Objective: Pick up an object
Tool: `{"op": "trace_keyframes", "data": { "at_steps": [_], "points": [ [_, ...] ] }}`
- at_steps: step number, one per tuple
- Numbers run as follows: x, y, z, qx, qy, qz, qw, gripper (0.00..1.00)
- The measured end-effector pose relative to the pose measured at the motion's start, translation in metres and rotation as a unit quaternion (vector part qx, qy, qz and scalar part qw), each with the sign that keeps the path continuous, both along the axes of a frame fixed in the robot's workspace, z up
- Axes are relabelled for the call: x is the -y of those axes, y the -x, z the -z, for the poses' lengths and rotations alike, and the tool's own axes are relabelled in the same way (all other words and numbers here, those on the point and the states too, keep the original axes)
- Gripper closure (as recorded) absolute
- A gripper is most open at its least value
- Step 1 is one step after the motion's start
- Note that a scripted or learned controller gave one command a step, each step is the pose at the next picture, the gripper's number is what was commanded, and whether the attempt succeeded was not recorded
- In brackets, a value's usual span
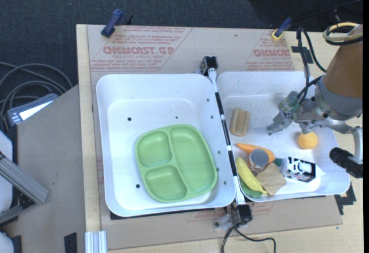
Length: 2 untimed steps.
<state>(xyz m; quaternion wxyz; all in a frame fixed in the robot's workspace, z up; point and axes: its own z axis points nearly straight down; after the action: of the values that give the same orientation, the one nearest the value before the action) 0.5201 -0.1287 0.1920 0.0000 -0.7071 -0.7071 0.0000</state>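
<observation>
My gripper (281,117) hovers over the middle of the right bin (259,85), open, with nothing between its fingers. A tan block (239,121) lies to its left, near the divider. An orange ball (308,140) rests just below and to the right of the gripper. Along the bin's front edge cluster a carrot (247,147), a small can (259,158), a banana (248,176), a slice of toast (271,177) and a black-and-white item (301,169).
The left bin (115,108) holds a green divided plate (173,162). A black clip rail (222,122) joins the two bins. The arm's orange band (346,70) looms over the right bin's far right side. Cables run at the right edge.
</observation>
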Motion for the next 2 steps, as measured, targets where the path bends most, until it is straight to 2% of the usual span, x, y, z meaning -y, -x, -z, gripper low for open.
{"op": "trace_keyframes", "data": {
  "at_steps": [1, 2],
  "points": [
    [-0.027, 0.016, 0.080, 0.000, 0.0000, 0.000, 1.0000, 0.00],
    [-0.036, 0.040, 0.107, 0.002, 0.0008, 0.000, 1.0000, 0.00]
  ]
}}
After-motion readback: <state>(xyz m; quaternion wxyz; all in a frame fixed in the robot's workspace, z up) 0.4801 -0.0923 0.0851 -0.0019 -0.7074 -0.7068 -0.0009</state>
